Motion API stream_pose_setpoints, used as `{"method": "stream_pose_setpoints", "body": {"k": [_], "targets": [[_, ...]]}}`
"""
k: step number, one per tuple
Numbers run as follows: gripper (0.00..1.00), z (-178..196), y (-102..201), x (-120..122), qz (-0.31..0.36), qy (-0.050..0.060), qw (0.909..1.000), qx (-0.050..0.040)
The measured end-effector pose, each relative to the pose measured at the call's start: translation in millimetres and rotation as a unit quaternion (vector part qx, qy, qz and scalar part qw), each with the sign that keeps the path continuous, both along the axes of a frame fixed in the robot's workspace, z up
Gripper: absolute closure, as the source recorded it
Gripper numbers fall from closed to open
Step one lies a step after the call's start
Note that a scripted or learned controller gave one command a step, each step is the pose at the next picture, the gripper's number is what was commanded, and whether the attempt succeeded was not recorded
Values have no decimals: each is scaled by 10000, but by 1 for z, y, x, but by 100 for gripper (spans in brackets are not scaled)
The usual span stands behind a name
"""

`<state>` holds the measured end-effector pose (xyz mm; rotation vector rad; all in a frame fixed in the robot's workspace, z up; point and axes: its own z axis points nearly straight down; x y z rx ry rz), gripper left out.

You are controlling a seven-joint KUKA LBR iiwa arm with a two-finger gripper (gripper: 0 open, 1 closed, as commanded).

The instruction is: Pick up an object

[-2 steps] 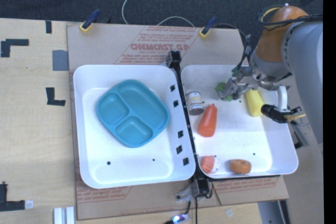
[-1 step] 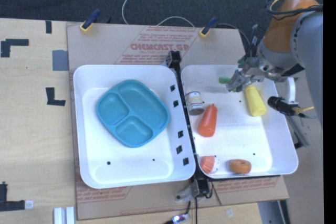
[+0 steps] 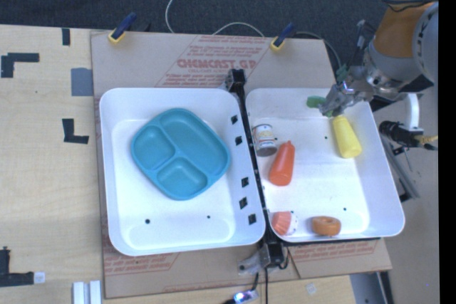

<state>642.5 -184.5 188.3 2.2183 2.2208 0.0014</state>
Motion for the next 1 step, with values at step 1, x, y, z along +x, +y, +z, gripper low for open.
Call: {"method": "stream_pose_setpoints", "body": {"k": [1], "targets": [[100, 27, 1, 1, 2, 6, 10000, 4]]}}
